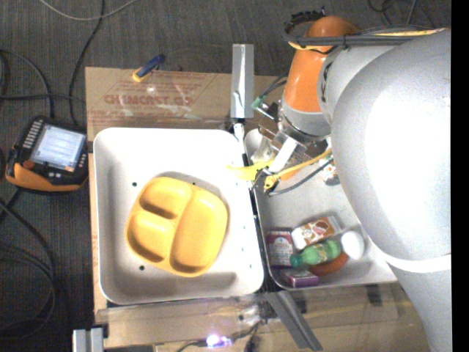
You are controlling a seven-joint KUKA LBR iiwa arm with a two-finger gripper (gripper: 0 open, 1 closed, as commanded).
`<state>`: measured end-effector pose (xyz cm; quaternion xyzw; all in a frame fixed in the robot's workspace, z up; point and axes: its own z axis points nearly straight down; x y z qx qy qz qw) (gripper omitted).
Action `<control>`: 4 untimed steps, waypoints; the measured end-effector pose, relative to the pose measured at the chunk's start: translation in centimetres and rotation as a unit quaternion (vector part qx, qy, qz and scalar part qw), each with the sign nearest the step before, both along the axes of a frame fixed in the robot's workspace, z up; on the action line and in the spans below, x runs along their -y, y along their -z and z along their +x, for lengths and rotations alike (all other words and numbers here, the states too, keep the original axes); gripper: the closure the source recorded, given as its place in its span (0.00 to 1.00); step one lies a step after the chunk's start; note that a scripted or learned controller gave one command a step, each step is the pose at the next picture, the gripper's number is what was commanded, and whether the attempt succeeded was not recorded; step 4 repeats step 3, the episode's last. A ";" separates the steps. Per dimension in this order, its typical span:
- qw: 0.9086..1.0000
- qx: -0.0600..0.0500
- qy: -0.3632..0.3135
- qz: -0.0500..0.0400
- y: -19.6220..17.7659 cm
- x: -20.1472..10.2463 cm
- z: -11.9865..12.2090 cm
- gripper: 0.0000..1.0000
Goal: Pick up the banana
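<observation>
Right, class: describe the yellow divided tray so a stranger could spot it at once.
Find the left white bin. The yellow tray lies in its middle, rounded and split into three compartments, far bigger than the thin banana at the bin's right edge.

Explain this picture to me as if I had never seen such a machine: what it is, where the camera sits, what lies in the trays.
The big grey shape on the right is a robot arm, with an orange band above its wrist. At its end sits the gripper, the part that grasps. The one camera is fixed above the bench and looks down at a slant.

Two shallow white bins stand side by side. The left bin holds a yellow divided plate. The right bin holds small groceries near its front: a green bottle and some packets.

The banana lies at the divide between the bins, right under the gripper. Whether it is grasped is too cluttered to tell.
</observation>
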<state>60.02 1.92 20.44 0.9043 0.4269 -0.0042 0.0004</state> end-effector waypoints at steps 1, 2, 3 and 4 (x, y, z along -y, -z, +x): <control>1.000 0.000 -0.018 -0.001 0.4 -5.4 2.6 1.00; 0.999 0.000 0.043 -0.001 1.5 -5.3 5.7 1.00; 0.999 0.000 0.049 -0.001 -1.1 -5.3 6.3 1.00; 0.999 0.000 0.049 -0.001 -1.1 -5.3 6.3 1.00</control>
